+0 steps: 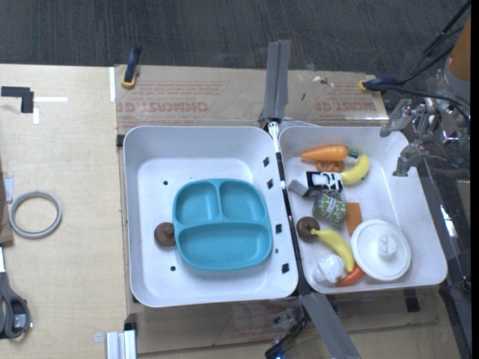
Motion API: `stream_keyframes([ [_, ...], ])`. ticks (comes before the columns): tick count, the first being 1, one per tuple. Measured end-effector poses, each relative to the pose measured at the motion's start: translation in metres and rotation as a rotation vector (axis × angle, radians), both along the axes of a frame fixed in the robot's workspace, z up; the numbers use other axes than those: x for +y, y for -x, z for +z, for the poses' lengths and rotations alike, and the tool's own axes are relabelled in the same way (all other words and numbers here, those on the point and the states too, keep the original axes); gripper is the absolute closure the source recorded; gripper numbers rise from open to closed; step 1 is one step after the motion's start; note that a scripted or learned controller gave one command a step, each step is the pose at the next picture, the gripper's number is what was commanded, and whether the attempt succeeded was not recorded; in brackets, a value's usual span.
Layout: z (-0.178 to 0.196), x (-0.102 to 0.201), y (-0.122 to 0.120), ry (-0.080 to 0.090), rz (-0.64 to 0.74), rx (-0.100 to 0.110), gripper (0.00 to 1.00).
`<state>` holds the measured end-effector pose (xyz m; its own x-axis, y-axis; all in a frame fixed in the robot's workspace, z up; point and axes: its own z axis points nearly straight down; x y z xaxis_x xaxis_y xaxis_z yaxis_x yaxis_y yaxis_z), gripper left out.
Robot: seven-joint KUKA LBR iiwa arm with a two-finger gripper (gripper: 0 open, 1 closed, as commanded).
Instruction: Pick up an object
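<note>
The right bin (419,200) holds a heap of toy food. At its far side lie an orange carrot (324,153) and a yellow banana (356,170), with a black-and-white box (325,181) and a green speckled piece (330,207) just in front. A second banana (335,244), a brown round piece (306,226), an orange block (353,216), a white round lid (382,249) and a white crumpled item (327,268) lie nearer the front. My gripper (409,146) hangs over the bin's far right corner, apart from every object, with nothing seen in it.
The left bin (142,170) holds a blue divided plate (222,224) and a brown round piece (165,234). A grey tape ring (32,213) and scissors (13,314) lie on the bench at left. Cables run by the arm at the upper right.
</note>
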<state>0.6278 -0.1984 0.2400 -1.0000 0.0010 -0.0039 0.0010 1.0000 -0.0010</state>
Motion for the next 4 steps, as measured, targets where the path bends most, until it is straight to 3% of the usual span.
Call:
stream_keyframes([
  [1,-0.145,0.037,0.010,0.001,-0.036,-0.003,0.00],
  [2,-0.147,0.057,0.082,-0.001,-0.132,0.001,0.00],
  [3,-0.147,0.063,0.006,-0.001,-0.262,0.000,0.00],
  [4,-0.148,0.041,0.063,-0.001,-0.463,0.002,0.00],
])
